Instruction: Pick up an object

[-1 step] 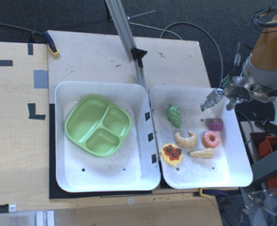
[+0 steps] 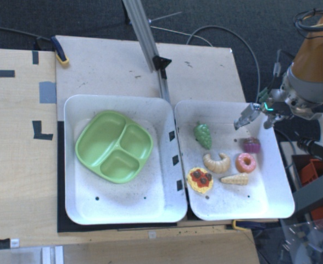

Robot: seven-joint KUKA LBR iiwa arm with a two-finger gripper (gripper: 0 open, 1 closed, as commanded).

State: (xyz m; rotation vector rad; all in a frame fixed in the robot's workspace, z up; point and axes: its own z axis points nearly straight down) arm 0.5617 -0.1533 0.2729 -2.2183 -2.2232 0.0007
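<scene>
**Nothing lifted yet**

You had the hand (image 2: pixel 256 116) poised above the right bin (image 2: pixel 277 197), fingers spread and holding nothing. Every toy food lay on the bin floor, the purple piece (image 2: pixel 252 145) nearest, so the whole pick remained.

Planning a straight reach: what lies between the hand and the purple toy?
Bare white bin floor, seen in the camera view, separates the hand from the purple toy.

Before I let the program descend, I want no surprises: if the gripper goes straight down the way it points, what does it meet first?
Likely the purple toy, just below the gripper in the right bin; depth is unclear from this slanted view.
</scene>
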